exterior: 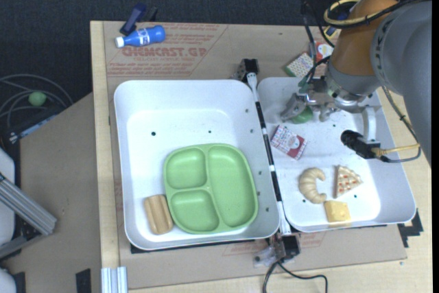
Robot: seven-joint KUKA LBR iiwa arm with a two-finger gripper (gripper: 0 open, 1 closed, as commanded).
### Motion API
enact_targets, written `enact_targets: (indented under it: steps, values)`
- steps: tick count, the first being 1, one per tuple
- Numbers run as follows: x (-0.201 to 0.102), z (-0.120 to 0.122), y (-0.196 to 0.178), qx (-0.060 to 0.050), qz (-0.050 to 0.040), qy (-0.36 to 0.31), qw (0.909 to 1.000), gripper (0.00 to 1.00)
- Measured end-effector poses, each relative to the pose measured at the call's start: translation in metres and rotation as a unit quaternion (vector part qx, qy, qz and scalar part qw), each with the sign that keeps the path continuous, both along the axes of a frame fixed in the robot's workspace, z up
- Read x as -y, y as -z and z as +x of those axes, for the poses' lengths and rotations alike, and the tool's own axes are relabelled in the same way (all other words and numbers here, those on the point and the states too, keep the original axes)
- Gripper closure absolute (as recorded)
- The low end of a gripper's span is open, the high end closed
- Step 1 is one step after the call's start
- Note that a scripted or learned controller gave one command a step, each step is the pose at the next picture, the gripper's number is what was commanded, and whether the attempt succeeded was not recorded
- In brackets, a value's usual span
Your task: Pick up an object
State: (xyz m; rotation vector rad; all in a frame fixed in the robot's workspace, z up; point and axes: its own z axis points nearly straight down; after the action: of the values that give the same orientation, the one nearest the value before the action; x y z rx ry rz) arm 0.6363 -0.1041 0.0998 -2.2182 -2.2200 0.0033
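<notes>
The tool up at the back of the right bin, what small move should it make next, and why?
Probably lower straight down. The tool hangs at the far end of the right bin over a small green item, apart from the red packet and croissant. Whether it grips anything can't be told yet.

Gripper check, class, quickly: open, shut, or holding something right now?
Gripper: low over the right bin; open or shut cannot be told.

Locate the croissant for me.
The croissant lies in the right bin, near its front edge, left of the pizza slice and below the red-and-white packet.
</notes>
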Motion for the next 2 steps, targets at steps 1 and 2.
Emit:
enact_targets:
  steps: [1,2]
  values:
    - [0.017,0.030,0.015,0.003,-0.0007,0.000,1.0000,0.00]
    - [0.016,0.031,0.004,0.004,-0.0010,0.000,1.0000,1.00]
